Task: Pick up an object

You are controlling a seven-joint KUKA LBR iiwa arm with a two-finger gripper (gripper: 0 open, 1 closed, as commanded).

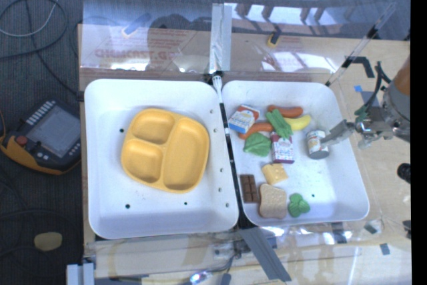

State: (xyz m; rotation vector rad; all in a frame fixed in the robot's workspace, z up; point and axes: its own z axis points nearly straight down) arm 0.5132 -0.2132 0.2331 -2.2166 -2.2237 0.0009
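Note:
The right bin [347,193] holds several toy foods. Among them are a small silver can [315,143], a red-and-white carton [242,119], a sausage [285,110], a banana [301,122], a dark red packet [283,149], a cheese wedge [274,173], a bread slice [271,201] and a broccoli floret [298,205]. My gripper [337,132] reaches in low over the right bin's right wall, its tip just right of the silver can. Whether it touches the can is unclear.
In the left bin [100,163] lies a yellow divided plate [165,149]. A chocolate bar [247,187] rests by the wall between the bins. Green leafy pieces [257,145] and a carrot [255,128] crowd the right bin's middle. Clear panels stand behind both bins.

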